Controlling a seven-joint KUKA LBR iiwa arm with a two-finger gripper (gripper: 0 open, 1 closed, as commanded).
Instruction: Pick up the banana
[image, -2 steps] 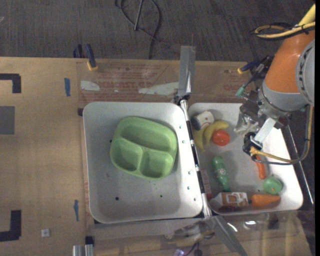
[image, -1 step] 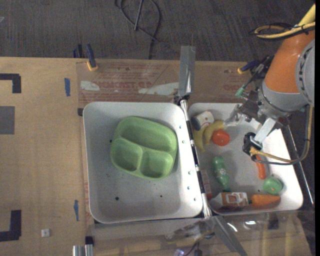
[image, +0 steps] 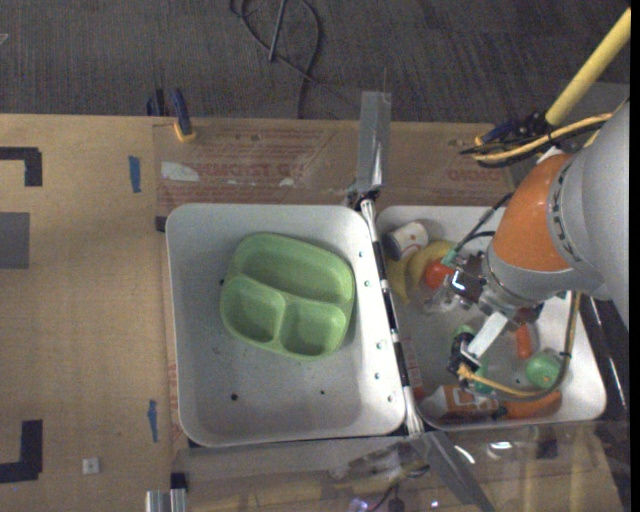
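Claw: my claw is low over the upper left part of the right bin, pointing toward the left of the frame.
Claw state: I cannot tell whether it is released or clenched; my own wrist blocks that end.
Arm pose: my arm enters from the right edge and bends down and left, with the orange band above the wrist and over the bin's upper right.
Banana: the banana lies at the right bin's left wall, just left of my claw. Whether we touch is unclear.
Between us: a small red-orange thing, too blurred to name.
Near neighbours: a white cup just above the banana.
Further out: a green ball and a long orange piece at the bin's lower right, partly behind my wrist.
Left bin: the left bin holds a green divided plate, well apart from me.
Cut off: my upper arm runs out of frame at the right.
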